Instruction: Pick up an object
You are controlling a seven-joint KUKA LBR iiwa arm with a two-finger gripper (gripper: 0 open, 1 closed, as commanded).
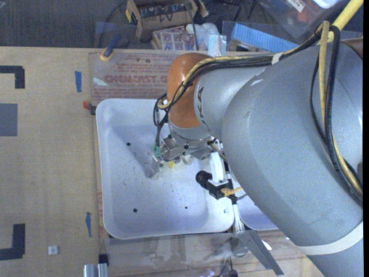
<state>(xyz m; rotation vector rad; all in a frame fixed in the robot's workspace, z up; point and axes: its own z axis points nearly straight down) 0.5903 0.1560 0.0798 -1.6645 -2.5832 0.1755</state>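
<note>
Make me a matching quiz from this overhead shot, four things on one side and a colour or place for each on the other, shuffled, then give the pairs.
Things:
1. left bin
2. wrist band
3. tape strips
4. gripper

Descriptions:
A. orange
B. blue, stuck on the wooden bench
C. white, shallow, with dark specks on its floor
D. low over the left bin's floor, near its middle

Pairs: 1-C, 2-A, 3-B, 4-D
</note>
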